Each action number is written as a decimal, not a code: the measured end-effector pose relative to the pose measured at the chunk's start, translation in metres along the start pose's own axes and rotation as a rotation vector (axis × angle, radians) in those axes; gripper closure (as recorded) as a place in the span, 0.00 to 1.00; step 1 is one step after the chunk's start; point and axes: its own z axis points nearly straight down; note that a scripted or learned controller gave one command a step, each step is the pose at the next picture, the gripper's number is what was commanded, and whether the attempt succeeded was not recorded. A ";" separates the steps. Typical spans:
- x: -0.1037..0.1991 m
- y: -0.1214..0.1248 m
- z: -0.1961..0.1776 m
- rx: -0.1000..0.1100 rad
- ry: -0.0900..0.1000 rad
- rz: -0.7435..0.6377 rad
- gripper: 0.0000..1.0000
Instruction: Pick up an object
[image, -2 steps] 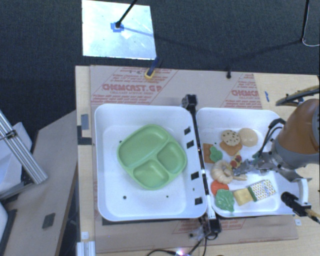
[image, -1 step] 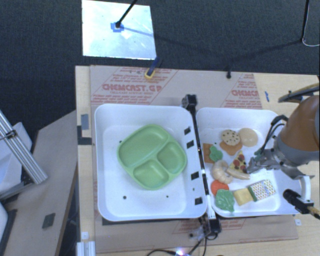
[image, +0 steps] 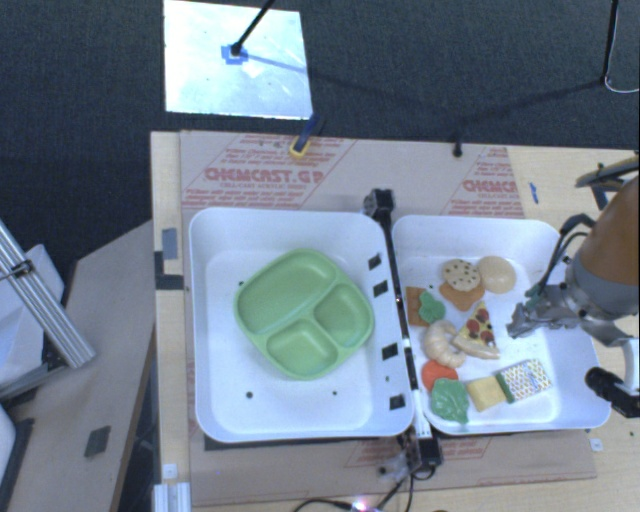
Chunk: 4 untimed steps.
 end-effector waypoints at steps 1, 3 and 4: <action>-0.006 0.010 -0.049 -0.002 -0.001 0.000 1.00; 0.050 0.010 -0.080 0.003 0.002 -0.003 1.00; 0.099 -0.009 -0.091 0.004 0.003 -0.004 1.00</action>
